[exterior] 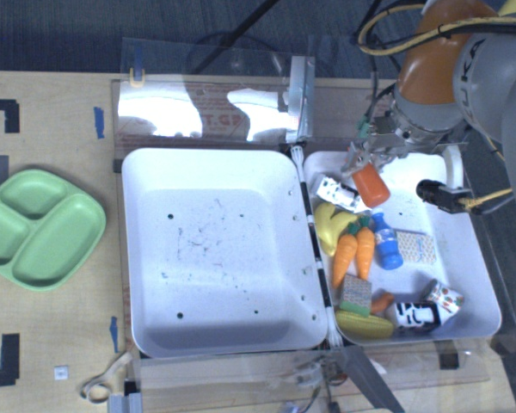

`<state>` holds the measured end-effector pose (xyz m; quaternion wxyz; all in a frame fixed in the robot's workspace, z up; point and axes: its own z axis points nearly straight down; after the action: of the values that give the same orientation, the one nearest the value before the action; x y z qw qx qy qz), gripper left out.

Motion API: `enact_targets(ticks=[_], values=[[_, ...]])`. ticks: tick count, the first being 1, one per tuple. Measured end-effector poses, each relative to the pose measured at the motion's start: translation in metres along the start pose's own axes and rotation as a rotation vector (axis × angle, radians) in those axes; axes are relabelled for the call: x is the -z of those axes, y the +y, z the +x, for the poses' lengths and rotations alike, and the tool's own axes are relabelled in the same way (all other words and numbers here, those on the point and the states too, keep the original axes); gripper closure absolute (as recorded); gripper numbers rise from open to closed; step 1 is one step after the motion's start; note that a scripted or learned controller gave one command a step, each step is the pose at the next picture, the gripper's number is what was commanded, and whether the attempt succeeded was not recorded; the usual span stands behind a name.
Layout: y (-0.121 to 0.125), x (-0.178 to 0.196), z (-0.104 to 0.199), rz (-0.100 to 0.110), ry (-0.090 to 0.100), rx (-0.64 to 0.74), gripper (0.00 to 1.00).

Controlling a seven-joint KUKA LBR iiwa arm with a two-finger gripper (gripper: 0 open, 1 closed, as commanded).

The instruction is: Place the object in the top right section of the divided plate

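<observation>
The green divided plate [41, 228] lies on the bench at the far left, outside the bins, with two small sections at its top and one long section below. My gripper [364, 169] hangs over the top left corner of the right bin [477, 269]. It is shut on a small orange-red block [371, 185], which sits tilted between its fingers just above a white toy [340, 194]. The plate is far from the gripper, across the whole left bin [215, 248].
The right bin holds a banana [329, 224], two carrots [353, 255], a blue bottle [386, 246], a patterned card [417, 247], a sponge [356, 292] and a black-and-white toy [421, 311]. A clear panel [206, 101] stands behind the left bin. A black cable end [439, 194] sticks out beside the wrist.
</observation>
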<state>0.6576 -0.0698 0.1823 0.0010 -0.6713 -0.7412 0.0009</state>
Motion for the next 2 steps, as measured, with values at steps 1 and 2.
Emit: enact_targets(ticks=[1, 2], values=[[-0.040, -0.001, 0.074, 0.002, 0.001, 0.161, 1.00], [-0.014, 0.000, 0.028, -0.001, 0.000, 0.199, 1.00]])
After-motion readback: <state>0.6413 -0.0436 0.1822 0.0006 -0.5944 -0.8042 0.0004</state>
